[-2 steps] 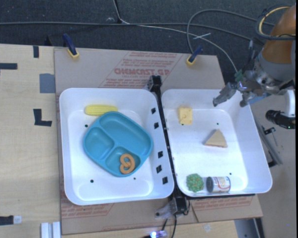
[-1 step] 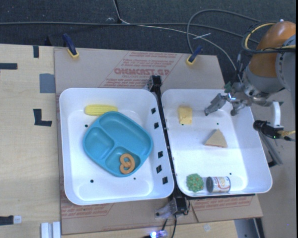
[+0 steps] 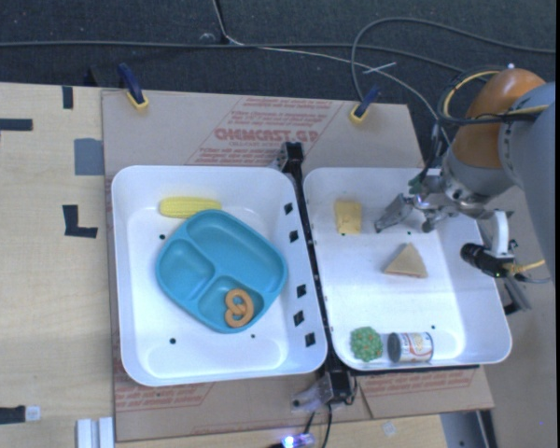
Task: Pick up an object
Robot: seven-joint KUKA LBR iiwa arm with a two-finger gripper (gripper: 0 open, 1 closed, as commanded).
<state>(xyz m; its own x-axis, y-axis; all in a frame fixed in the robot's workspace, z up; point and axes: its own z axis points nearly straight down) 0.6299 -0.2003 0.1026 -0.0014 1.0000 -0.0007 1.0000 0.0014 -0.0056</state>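
Note:
My gripper [image 3: 403, 224] hangs over the back of the right bin [image 3: 467, 297], its two fingers spread open with nothing between them. A yellow block [image 3: 348, 217] lies just to its left. A tan wedge [image 3: 407, 262] rests a little in front of the fingertips, apart from them. At the bin's front edge sit a green broccoli piece [image 3: 365, 343] and a small can [image 3: 411, 346] on its side.
The left bin [image 3: 135, 325] holds a blue divided plate [image 3: 205, 259] with an orange pretzel [image 3: 237, 307] on it, and a yellow corn cob [image 3: 189, 207] behind the plate. A black divider [image 3: 304, 250] runs between the bins. Cables trail behind the arm.

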